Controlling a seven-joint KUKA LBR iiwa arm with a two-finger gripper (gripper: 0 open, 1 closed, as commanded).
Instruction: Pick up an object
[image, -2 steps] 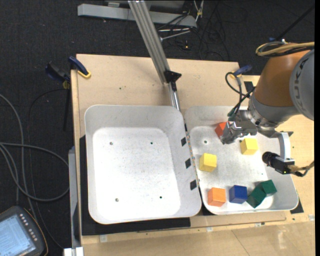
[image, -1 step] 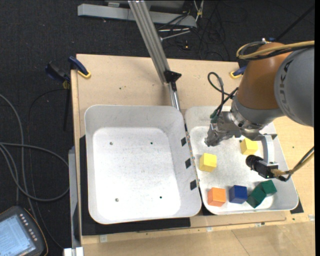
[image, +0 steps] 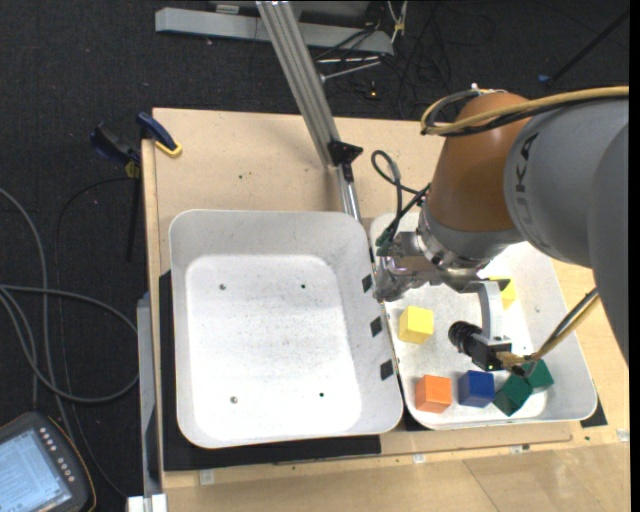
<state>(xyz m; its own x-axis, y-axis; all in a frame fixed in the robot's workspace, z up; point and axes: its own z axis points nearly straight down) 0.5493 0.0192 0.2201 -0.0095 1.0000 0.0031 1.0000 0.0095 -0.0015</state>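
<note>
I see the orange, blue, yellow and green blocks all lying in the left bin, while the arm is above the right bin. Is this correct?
Not quite. The camera view shows the orange block, blue block, yellow block and green block lying in the right bin, not the left bin. The arm is indeed above the right bin.

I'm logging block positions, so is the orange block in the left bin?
No. The orange block lies in the right bin, beside the blue block.

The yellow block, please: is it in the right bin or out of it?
In: the yellow block rests on the right bin's floor.
</note>
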